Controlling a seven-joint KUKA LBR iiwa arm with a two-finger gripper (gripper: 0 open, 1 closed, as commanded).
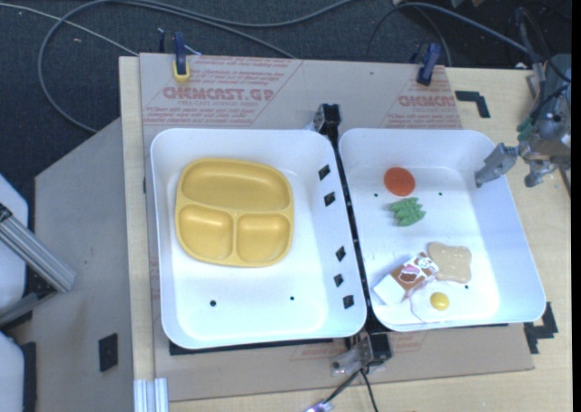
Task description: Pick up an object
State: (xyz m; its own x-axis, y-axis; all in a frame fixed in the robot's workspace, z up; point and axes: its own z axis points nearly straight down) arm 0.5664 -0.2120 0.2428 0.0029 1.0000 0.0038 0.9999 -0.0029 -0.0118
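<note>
yellow three-compartment plastic plate (235, 211): left white bin (182, 310), well apart from the toys.
right white bin (517, 247): landmark, holds every candidate.
round red toy tomato (398, 181): upper middle of that bin.
green leafy toy piece (408, 211): just below the tomato.
fried-egg toy, toast slice and small carton cluster (428, 277): lower middle, touching; risk of a double or glancing grab.
gripper (513, 165): at the bin's upper right rim, fingers spread, grasping nothing; risk of clipping the wall on descent.

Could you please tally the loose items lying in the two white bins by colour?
Yellow: 1, the divided plate
Red: 1, the round piece
Green: 1, the leafy piece
Tan: 1, the toast slice
White with yellow: 1, the fried egg
Mixed colours: 1, the small packet
Total: 6
</note>
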